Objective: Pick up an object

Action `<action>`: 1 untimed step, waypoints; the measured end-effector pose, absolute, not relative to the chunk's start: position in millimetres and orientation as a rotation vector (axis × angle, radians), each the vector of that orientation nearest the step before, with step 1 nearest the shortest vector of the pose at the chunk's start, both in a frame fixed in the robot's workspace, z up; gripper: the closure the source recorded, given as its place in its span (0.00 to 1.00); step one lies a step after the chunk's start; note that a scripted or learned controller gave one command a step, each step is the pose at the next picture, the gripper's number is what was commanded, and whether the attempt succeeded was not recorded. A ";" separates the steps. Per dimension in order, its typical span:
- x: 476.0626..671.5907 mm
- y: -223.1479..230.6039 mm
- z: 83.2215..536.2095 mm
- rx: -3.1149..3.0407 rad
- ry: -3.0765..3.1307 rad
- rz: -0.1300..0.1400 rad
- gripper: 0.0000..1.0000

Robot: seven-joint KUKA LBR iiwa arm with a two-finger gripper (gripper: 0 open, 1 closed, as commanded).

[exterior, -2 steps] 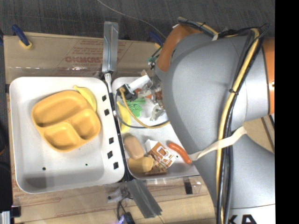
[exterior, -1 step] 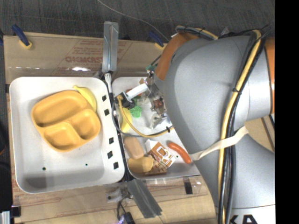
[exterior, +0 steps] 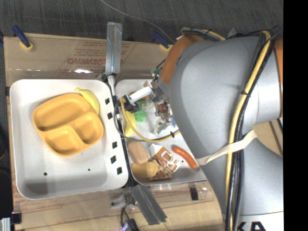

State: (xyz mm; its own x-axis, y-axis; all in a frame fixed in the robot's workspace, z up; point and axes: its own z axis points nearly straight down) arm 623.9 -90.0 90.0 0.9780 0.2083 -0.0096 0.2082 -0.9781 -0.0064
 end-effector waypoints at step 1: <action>624.2 -88.1 99.7 -3.115 -0.341 0.020 1.00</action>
